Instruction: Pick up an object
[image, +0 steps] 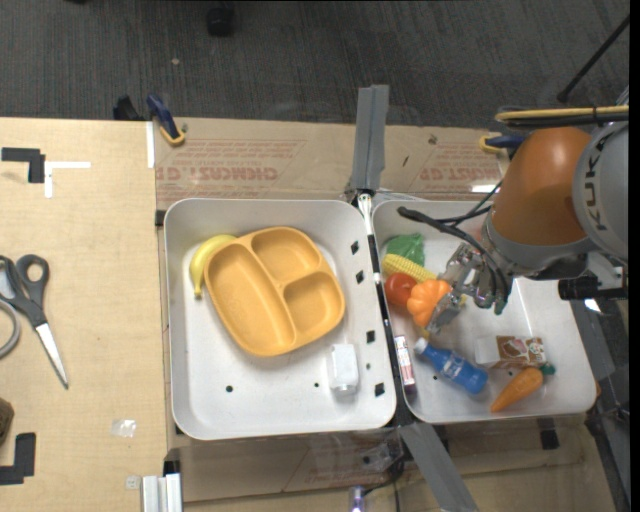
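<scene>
The grey arm with its orange band (540, 185) reached in from the right over the right-hand shallow white bin (570, 400), and its two-finger gripper (455, 300) hung low among the toys at that bin's left side. Whether its jaws were apart or together could not be told, since the metal fingers blurred into the clutter beneath them. Just beside the fingertips sat an orange pumpkin-shaped plastic toy (428, 298), touching or nearly touching them, with a red rounded toy (399, 288) at its left, a yellow corn cob toy (405, 267) above that, and a green leafy toy (405, 246) nearer the bin's far edge. These crowded against the dividing wall between the bins, leaving little room on that side. Nearer the front edge lay a blue plastic bottle with a white cap (455, 368), an orange carrot toy (517, 388) and a small brown-and-white packet (520, 349). The middle and right of this bin's floor were bare (the widest open stretch there). In the left-hand white bin (200, 400) a yellow-orange divided plastic plate (275, 290) lay tilted across the centre, a yellow banana (207, 258) tucked against its upper left rim, and a small white block (343, 367) rested near the front right corner.
</scene>
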